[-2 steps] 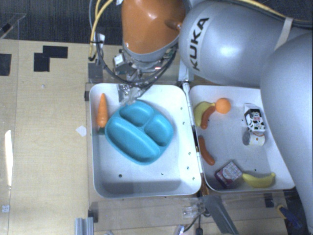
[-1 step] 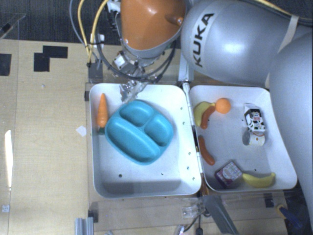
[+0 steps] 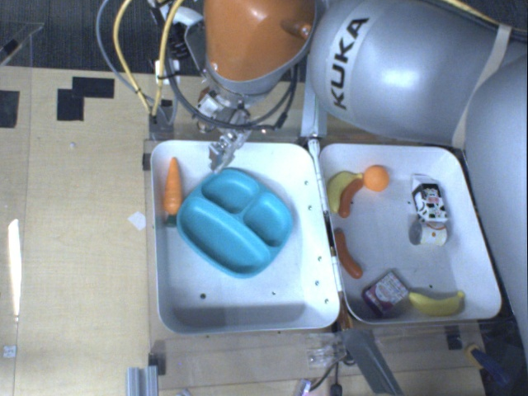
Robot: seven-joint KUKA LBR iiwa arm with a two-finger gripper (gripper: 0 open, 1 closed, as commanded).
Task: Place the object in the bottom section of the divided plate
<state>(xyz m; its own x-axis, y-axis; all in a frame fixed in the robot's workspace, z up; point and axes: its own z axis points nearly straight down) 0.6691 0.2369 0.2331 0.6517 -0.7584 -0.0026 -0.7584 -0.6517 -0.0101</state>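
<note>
A blue divided plate lies tilted in the left bin, its large section toward the lower left and two smaller sections toward the upper right. All its sections look bare. An orange carrot lies just off the plate's upper left, against the bin's left wall. My gripper hangs at the bin's back edge, just above the plate's upper corner, and nothing shows between its fingers.
The right bin holds a yellow-green fruit, an orange ball, two sausages, a white toy figure, a purple packet and a banana. The arm's grey body covers the upper right.
</note>
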